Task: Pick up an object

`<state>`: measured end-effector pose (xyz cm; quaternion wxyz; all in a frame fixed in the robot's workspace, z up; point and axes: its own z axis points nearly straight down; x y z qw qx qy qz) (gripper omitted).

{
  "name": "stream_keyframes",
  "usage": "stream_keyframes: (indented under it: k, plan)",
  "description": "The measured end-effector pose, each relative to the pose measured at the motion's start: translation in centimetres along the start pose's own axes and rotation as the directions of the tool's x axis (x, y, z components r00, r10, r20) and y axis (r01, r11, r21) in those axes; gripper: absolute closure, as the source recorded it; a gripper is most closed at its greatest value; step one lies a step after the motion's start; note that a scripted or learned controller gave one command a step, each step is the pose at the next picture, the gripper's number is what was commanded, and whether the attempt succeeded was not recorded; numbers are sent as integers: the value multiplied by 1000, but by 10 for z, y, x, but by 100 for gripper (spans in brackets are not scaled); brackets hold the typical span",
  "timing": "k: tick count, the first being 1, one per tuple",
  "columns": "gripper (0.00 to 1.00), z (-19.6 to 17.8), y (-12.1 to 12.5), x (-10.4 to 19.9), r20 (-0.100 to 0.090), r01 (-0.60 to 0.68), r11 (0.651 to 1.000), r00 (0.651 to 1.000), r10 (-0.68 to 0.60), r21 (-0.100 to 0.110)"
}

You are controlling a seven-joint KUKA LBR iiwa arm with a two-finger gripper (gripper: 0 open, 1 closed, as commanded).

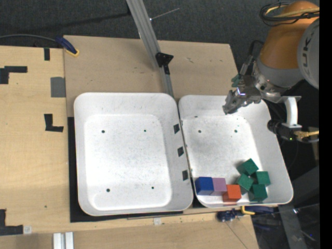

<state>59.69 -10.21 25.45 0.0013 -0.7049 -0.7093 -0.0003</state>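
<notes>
Pincer point(232, 106) (spread or pressed, cannot tell) over right bin's point(270, 139) far edge, blocks point(248, 179) near corner

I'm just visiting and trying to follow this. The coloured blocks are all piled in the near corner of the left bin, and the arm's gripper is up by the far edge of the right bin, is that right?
Not quite. The camera view shows the blocks in the near corner of the right bin, not the left bin. The gripper is indeed by the right bin's far edge.
</notes>
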Motion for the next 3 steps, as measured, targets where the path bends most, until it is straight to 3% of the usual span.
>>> stream_keyframes:
  k: [3]
  plan:
    - [100,1,-46,160,1,1,1000,1000,-1,2]
